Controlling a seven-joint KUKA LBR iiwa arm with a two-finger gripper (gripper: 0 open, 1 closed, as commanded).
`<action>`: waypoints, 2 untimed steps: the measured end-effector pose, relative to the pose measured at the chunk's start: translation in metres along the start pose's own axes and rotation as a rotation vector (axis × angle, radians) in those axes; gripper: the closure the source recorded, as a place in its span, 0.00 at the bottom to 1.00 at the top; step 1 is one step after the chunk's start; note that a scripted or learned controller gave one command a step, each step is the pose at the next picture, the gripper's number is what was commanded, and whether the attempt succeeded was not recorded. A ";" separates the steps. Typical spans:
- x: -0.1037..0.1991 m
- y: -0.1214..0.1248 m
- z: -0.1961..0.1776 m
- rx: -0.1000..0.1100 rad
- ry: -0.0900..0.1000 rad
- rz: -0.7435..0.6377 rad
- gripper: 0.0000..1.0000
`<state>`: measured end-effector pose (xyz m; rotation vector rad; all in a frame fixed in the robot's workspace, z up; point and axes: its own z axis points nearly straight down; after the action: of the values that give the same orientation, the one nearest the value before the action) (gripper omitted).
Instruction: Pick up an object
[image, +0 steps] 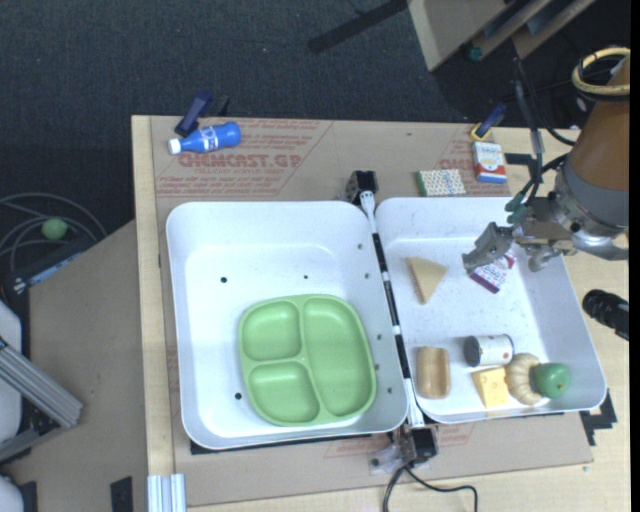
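Now my gripper (497, 252) hovers mid-right over a small packet (495, 276); open or closed, I cannot tell. Next: descend squarely.

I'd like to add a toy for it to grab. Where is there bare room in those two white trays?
Left tray: bare floor along the back and left side, around the green plate. Right tray: a bare strip along the back wall, above the wedge, and some floor mid-right. Its front is crowded: bread, small jar, yellow block, pastry, green ball. The pincer hangs over the middle.

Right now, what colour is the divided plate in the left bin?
Light green: the divided plate shows best in the camera view.
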<state>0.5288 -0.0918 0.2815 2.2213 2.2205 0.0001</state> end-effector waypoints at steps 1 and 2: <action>-0.062 -0.039 0.118 0.005 0.000 0.002 0.00; -0.058 -0.040 0.197 0.002 0.001 0.000 0.00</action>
<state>0.4887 -0.1495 0.0841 2.2226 2.2216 -0.0005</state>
